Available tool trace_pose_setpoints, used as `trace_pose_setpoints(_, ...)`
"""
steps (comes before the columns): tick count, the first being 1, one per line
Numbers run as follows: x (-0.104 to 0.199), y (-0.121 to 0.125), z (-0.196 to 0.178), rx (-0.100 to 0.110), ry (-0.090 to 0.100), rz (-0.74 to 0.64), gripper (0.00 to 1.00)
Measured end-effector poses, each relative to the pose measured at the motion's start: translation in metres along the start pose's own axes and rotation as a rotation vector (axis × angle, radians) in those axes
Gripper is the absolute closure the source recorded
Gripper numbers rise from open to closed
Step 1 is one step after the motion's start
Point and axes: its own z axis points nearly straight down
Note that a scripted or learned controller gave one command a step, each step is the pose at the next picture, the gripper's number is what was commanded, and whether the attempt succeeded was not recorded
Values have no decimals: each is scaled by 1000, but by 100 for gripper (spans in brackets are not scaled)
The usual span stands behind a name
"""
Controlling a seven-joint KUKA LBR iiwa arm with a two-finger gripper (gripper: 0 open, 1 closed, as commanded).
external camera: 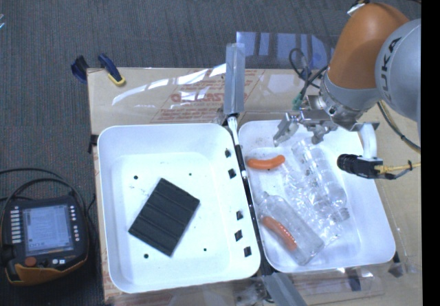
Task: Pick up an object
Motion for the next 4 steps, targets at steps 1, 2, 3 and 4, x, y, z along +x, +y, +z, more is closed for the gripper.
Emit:
trace_pose_setpoints(1, -22, 13, 115, -10, 0, -11, 0)
trace_pose_setpoints(2, -5, 17, 129, -5, -1, -72, 0)
trace_pose_setpoints(3, -5, 17, 121, -2, 1, -68, 100)
trace_pose_setpoints(4, -5, 17, 122, -2, 1, -67, 0)
